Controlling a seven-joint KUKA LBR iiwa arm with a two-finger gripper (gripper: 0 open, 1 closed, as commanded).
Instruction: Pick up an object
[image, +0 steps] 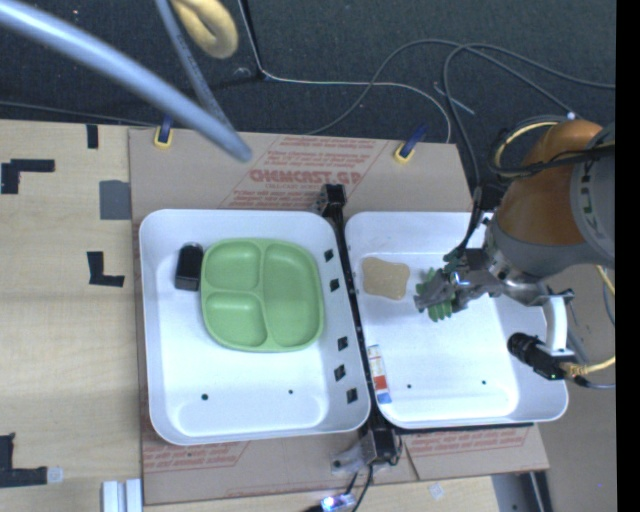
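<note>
Two white bins sit on brown cardboard printed with red lettering, the left holding a pale green divided plate and a black block, the right a tan sponge and a dark green object

A pale wood-grain tabletop, marked with scattered black tape pieces, carries a sheet of brown cardboard printed with red lettering and held at its far edge by two clips, one yellow and one blue and yellow. Beyond the tabletop lies dark carpeted floor, crossed by thin loose cables. A blurred grey pole slants across the upper left. Lighting is even and bright.
</note>
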